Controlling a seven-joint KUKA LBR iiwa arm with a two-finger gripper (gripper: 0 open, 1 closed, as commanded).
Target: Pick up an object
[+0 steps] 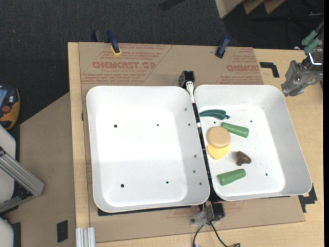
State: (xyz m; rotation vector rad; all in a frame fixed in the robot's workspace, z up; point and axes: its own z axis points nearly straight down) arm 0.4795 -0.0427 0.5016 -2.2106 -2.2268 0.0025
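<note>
The end effector (297, 81) is hanging at the right edge of the camera view, just outside the upper right corner of the right bin (288, 112), and it is too small and blurred to tell whether it is apart or together; nothing is showing between its parts. All the objects are lying in the right bin, gathered toward its left half. A dark green curved piece (213, 114) is lying nearest the divider at the top of the group. Just below and to its right, a light green cylinder (235, 130) is resting at a slant. A yellow block with a tan round top (219, 142) is sitting beside the bin's left wall, near the cylinder's lower end. A small brown object (242, 158) is lying just to the right of the yellow block, and a second green cylinder (231, 177) is lying below it, toward the bin's front edge. The left bin (103, 107) is sitting side by side with the right one, their inner walls touching. Both bins are resting on a brown cardboard sheet (154, 60) printed with red lettering, which is covering the bench and is being held by two blue clamps (113, 41) at its far edge.
</note>
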